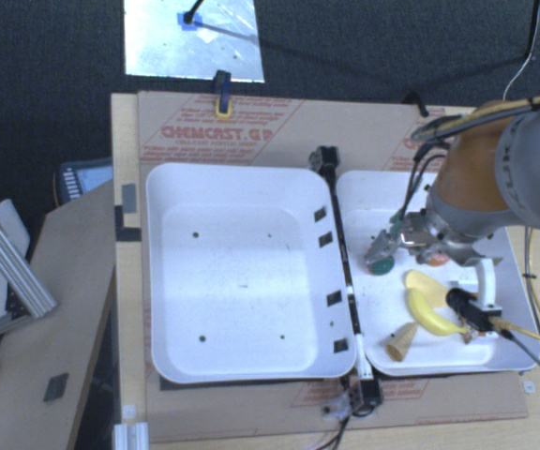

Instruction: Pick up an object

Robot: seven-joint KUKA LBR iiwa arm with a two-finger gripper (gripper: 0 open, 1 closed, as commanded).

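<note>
From my feed the gripper (381, 248) sits low in the right bin (368, 195), right over a small teal round thing (380, 265). Can't tell if it's got anything. The cardboard (218, 125) under the bins reads "CHEMCAST G P" in red. A yellow banana (427, 306) lies near the teal thing, and a tan cone (401, 341) just below it. The left bin (242, 279) is white.
</note>
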